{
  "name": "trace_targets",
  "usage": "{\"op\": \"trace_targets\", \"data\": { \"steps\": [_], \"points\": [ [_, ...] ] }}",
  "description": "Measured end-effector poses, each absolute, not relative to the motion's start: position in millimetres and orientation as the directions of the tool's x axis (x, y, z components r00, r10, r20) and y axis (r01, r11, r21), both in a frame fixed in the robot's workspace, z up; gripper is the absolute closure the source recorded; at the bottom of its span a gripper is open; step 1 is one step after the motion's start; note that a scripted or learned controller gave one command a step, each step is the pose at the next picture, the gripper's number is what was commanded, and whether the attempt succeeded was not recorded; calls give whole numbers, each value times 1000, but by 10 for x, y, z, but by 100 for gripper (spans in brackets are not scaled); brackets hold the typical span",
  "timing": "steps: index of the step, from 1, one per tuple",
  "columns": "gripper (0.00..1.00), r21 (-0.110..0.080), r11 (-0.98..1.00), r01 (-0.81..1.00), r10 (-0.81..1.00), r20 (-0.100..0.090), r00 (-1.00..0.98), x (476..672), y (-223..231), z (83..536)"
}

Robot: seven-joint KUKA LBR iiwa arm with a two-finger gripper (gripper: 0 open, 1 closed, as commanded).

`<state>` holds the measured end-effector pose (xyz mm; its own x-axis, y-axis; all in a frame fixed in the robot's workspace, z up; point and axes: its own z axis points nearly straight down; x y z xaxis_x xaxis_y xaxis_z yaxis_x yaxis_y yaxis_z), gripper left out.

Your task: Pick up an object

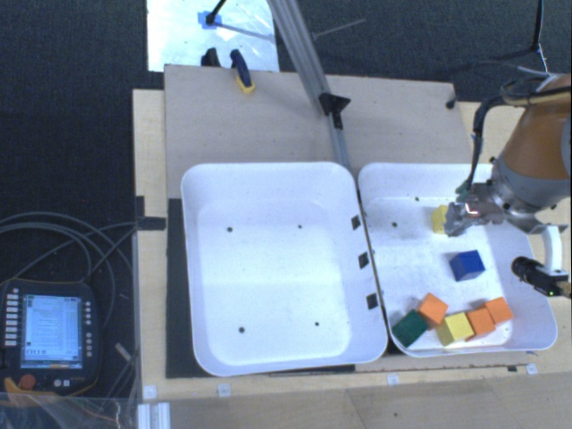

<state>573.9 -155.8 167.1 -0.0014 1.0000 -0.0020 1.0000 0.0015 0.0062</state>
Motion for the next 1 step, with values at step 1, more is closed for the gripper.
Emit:
{"op": "trace_targets", "data": {
  "steps": [1],
  "points": [
    [100, 8, 5, 1000, 1000, -2, -5, 5856, -1555, 2183]
  ]
}}
